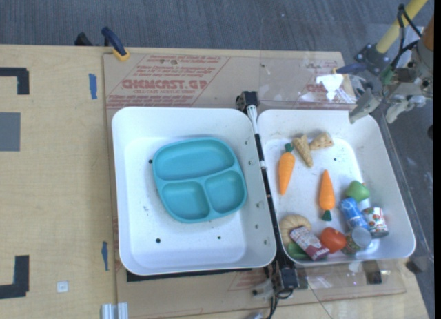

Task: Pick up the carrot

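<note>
Item: carrot (285,171), orange with a green top, lying upright-lengthwise in the right bin (396,193) near its left wall. A second carrot (326,192) is lying near it, toward the bin's middle; which one is meant, I cannot tell.

Neighbours: two tan pastry-like pieces (309,147) above; green item (357,190), blue can (352,212), small tin (375,221), red pieces and a bun in the lower part.

Gripper (375,104): hovering over the bin's upper right corner, well apart from both carrots, holding nothing visible; how far it is opened cannot be told.

Progress: nothing is lifted; approach, descent, closing and raising are all remaining.

Surface: left bin (131,173) is carrying a teal divided plate (198,178); both bins are sitting on a wooden desk (48,173) with cardboard beneath. Grey floor beyond.
</note>
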### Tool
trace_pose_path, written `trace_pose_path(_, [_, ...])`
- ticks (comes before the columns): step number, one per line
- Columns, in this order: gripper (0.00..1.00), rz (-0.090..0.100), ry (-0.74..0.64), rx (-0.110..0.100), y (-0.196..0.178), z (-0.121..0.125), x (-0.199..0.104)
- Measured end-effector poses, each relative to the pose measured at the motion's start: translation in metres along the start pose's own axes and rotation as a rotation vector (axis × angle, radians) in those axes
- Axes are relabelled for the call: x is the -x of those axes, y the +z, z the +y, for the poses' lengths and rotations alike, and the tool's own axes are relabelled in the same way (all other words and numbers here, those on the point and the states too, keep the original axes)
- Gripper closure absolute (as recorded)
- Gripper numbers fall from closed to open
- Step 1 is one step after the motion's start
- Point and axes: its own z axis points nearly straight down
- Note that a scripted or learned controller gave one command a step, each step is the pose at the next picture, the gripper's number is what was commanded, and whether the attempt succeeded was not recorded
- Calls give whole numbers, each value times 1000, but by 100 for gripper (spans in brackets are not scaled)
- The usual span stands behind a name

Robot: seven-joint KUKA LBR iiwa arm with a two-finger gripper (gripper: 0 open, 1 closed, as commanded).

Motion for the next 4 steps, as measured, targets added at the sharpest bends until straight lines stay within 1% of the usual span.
trace_pose_path(1, [0,5,76,-13,133,-34,-56])
trace_pose_path(2, [0,0,364,4,176,-68,-12])
trace_pose_path(3, [0,-1,248,13,182,-103,-64])
trace_pose_path(4, [100,-7,251,20,170,-102,-62])
